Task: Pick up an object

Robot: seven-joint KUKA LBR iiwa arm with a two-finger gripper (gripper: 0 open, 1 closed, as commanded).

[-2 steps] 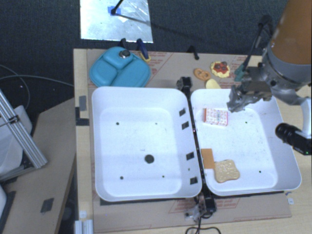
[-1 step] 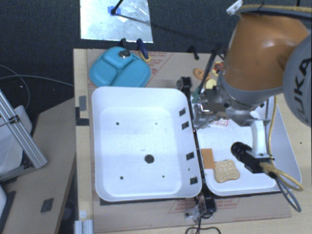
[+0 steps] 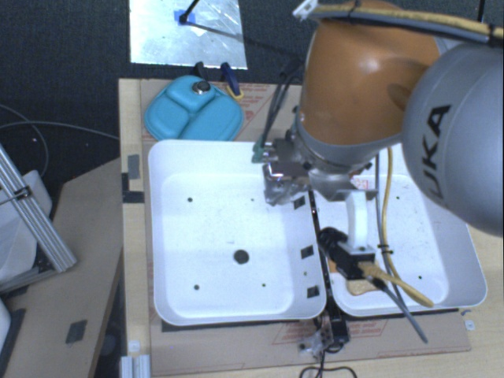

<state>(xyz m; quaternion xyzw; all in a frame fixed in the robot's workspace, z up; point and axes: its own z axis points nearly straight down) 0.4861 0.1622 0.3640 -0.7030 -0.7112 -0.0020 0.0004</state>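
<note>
Tan object [image 3: 360, 287]: flat, pale brown, wood-like, matte. It lies in the right bin [image 3: 431, 246], at the lower left of that bin close to the rim that meets the other bin. Part of it is covered by robot hardware, so its full shape cannot be told.

The pincer [image 3: 276, 181] is shiny bare metal. It hangs over the upper right corner area of the left bin [image 3: 181, 242], just beside the divide between the bins and well apart from the tan object. Nothing is seen in it. Whether it is released or clenched cannot be told from this angle.

The arm [image 3: 441, 132] fills the upper right of the frame, with a smooth grey shell and a glossy orange dome above the wrist.

Both bins are shallow white plastic with rounded corners, a smooth floor and a few tiny dark dots. A larger dark round spot [image 3: 241, 256] sits near the middle of the left bin floor; whether it is a hole or a loose thing is unclear. Small black square tabs [image 3: 305, 252] run along the left bin's right wall.

A blue plastic container [image 3: 193, 110], lumpy, rounded and glossy, rests on the worktop [image 3: 134, 242] just above the left bin. A crinkled reflective foil sheet [image 3: 185, 18] lies on dark carpet at the top left.
</note>
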